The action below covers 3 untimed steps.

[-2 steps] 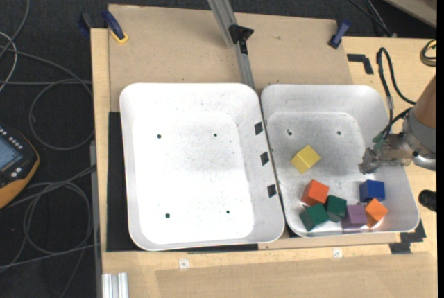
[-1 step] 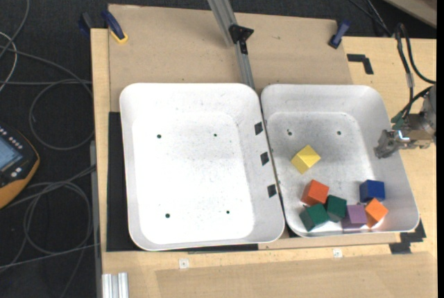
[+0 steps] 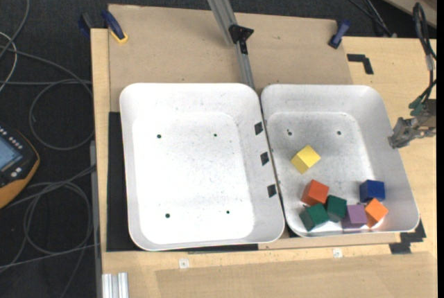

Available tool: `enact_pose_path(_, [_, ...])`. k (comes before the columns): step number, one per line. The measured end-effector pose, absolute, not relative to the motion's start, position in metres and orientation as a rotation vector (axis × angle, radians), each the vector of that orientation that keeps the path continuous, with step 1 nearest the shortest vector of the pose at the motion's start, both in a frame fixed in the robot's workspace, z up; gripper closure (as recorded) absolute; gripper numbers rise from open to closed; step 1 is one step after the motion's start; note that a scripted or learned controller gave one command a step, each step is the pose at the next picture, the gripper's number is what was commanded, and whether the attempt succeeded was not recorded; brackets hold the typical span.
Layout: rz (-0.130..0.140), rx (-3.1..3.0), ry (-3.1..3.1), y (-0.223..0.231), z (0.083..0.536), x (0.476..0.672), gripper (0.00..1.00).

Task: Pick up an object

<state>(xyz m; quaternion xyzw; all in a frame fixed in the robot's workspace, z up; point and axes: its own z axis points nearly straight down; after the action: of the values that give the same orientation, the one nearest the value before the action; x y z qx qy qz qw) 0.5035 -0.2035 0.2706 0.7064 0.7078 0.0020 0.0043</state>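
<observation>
While the gripper (image 3: 404,132) hung at the right bin's (image 3: 386,113) outer rim — its grip state I couldn't tell — the yellow block (image 3: 305,159) sat alone mid-bin, my pick: drop straight onto it — the far-corner cluster looked too crowded.

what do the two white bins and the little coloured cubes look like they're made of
The two shallow white bins look like moulded plastic: rounded corners, smooth semi-matte walls, floors scuffed grey. The small coloured cubes, such as the yellow one, look like painted wood or foam: flat matte faces, crisp edges, no glare. Which one is unclear.
</observation>
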Motion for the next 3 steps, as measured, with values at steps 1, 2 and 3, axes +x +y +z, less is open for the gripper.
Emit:
enact_pose_path(1, [0.003,2.216,2.220,-0.204,0.301,0.505,1.00])
enact_pose_path(2, [0.004,2.213,2.227,-0.156,0.302,0.522,1.00])
enact_pose_path(3, [0.000,2.217,2.231,-0.108,0.283,0.538,1.00])
